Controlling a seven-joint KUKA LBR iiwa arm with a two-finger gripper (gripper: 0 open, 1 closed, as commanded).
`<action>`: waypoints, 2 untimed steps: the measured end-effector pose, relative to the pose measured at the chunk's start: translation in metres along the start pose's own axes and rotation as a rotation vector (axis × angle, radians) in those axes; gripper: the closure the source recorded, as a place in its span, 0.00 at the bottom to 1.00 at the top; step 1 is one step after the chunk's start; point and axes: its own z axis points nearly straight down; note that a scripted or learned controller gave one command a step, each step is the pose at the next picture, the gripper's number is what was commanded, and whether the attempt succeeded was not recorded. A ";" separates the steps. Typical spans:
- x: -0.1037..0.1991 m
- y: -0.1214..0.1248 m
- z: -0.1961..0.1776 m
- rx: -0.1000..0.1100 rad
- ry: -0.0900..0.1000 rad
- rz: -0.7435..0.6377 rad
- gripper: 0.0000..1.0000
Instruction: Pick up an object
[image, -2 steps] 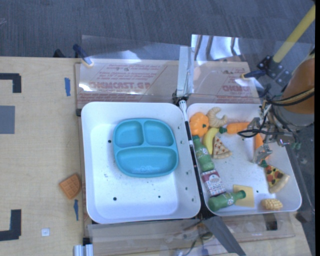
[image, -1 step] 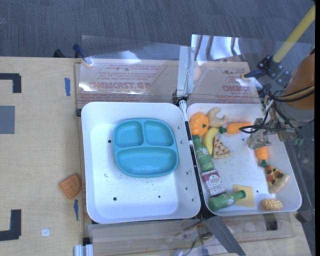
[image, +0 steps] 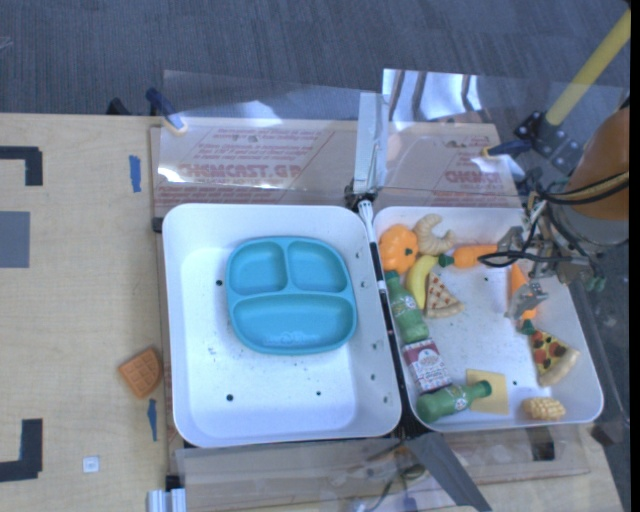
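gripper (image: 527, 300) sits low in the right bin (image: 580, 330), by an orange piece (image: 516, 277) — can't tell what state its business end is in. toy food looks light, hard plastic, slick; pizza slice (image: 551, 355) just beside it is flat — pinch it across its edges. left bin (image: 190, 300) holds a blue divided plate (image: 291, 296); waffle piece (image: 141, 371) on the wooden bench (image: 70, 300).

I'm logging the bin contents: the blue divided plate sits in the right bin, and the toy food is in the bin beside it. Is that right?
Not quite. In the camera view the blue divided plate sits in the left bin, not the right. The toy food, such as the banana and pizza slice, is in the bin beside it.
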 end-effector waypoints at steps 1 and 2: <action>-0.002 -0.002 0.015 -0.006 0.014 0.032 0.00; -0.007 -0.002 -0.001 0.000 -0.003 0.031 1.00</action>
